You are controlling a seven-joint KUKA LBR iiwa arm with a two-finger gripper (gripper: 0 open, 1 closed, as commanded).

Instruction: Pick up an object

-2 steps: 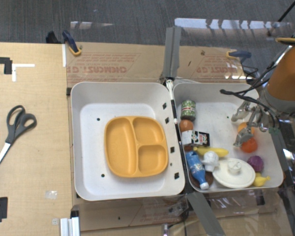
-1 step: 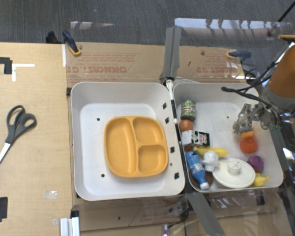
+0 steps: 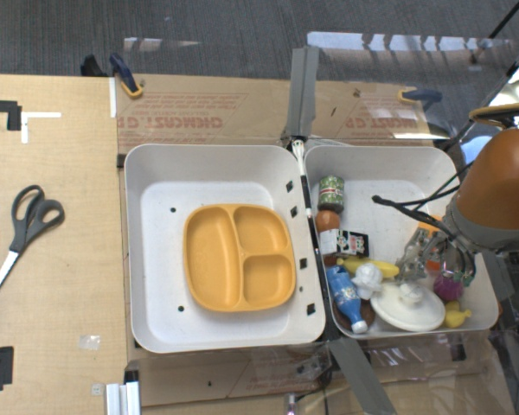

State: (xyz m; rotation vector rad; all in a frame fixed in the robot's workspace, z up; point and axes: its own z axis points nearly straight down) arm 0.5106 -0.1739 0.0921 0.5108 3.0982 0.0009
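1. nearest the camera's lower edge, the right bin (image 3: 389, 164) holds its clutter crowded toward the front wall: a white lidded dish (image 3: 406, 308), a blue bottle (image 3: 344, 294) lying tilted beside it, a small yellow piece (image 3: 457, 318) in the front right corner.
2. just above those, the gripper (image 3: 426, 256) hangs low over the pile, near a magenta object (image 3: 448, 287) and a yellow toy (image 3: 372, 271). its metal parts blur into the clutter, so i cannot tell how far open it is or whether anything is caught.
3. likely it sits there because the densest cluster offers the most targets; no single task object is fixed, and any of these would do.
4. further back in that bin, a green-labelled jar (image 3: 331, 192) and a red-capped bottle (image 3: 328, 228) line up along the wall shared with the left bin, with a black-and-white card (image 3: 353, 244) just beside them.
5. the left bin (image 3: 147, 232) holds a yellow divided tray (image 3: 240, 256), lying flat, well apart from the arm.
6. the orange-banded wrist (image 3: 500, 188) leans in from the right, cables trailing.
7. far left on the bench, scissors (image 3: 24, 223) lie, out of play.
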